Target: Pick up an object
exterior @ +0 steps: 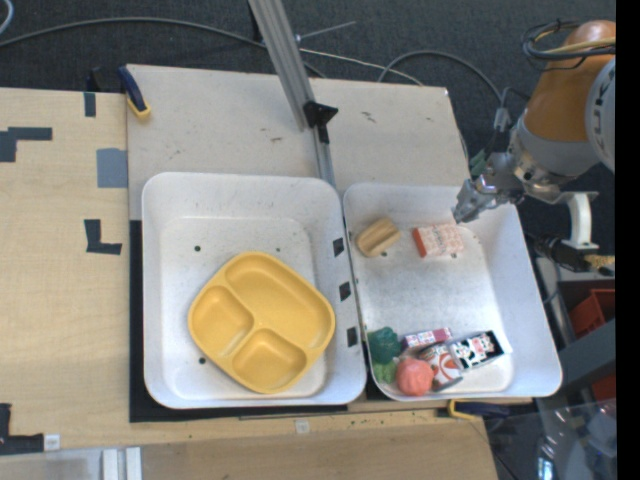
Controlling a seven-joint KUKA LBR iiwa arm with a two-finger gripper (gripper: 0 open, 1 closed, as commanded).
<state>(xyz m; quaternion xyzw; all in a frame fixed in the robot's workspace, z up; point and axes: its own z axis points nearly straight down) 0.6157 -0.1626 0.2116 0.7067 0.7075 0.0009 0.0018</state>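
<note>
Camera view: tool [469, 208] at upper right of right bin [520, 298], just above pink block [440, 240]; finger state cannot be told. Tan block [378, 236] left of it. Yellow tray [261, 320] in left bin [160, 268].

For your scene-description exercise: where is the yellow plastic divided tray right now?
The yellow plastic divided tray lies tilted in the left white bin of the camera view, toward its front.
</note>
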